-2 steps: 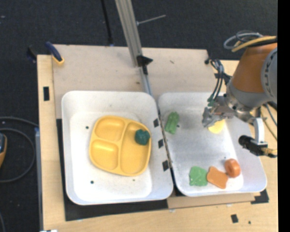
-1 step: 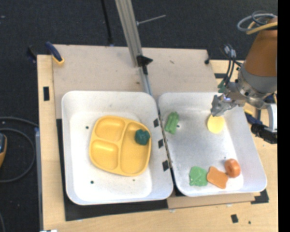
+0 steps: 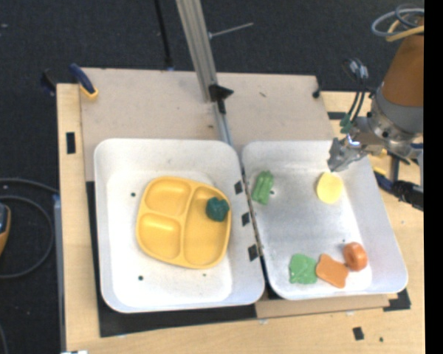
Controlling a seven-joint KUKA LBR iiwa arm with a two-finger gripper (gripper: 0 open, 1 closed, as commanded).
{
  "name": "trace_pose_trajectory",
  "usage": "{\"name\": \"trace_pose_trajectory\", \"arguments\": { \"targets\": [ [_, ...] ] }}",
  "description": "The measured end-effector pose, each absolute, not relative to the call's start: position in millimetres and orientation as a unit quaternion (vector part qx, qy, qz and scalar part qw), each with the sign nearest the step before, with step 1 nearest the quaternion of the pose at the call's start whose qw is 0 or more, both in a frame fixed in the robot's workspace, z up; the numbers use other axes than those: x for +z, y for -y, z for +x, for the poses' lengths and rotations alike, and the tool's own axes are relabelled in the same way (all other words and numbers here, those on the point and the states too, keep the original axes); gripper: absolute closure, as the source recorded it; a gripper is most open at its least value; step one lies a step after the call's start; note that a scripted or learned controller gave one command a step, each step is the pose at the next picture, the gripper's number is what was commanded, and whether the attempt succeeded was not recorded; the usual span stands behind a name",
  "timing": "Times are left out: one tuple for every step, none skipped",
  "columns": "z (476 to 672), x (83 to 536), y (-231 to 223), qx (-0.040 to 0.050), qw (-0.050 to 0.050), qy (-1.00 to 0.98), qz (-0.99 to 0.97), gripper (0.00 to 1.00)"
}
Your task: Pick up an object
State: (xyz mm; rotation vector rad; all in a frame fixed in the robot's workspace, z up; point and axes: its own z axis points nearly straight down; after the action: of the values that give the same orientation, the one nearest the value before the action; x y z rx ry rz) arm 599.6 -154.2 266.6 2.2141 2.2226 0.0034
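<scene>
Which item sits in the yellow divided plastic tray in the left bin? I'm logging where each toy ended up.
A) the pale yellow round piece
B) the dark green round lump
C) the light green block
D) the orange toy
B: the dark green round lump lies in the right-hand compartment of the yellow divided plastic tray, while the pale yellow round piece and the other toys lie in the right bin.

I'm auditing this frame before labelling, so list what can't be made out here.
- Gripper: too small and blurred in the camera view to tell how its fingers stand, or whether it touches the yellow piece.
- Arm: cut off by the view's right edge.
- Dark green object on the yellow tray: too blurred to identify.
- Orange pieces: whether they touch is unclear.
</scene>
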Motion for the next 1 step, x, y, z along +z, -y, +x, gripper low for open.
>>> {"name": "trace_pose_trajectory", "arguments": {
  "targets": [
    [611.6, 256.5, 108.6, 0.0002, 0.0, -0.709, 0.705, 1.0]
  ]
}}
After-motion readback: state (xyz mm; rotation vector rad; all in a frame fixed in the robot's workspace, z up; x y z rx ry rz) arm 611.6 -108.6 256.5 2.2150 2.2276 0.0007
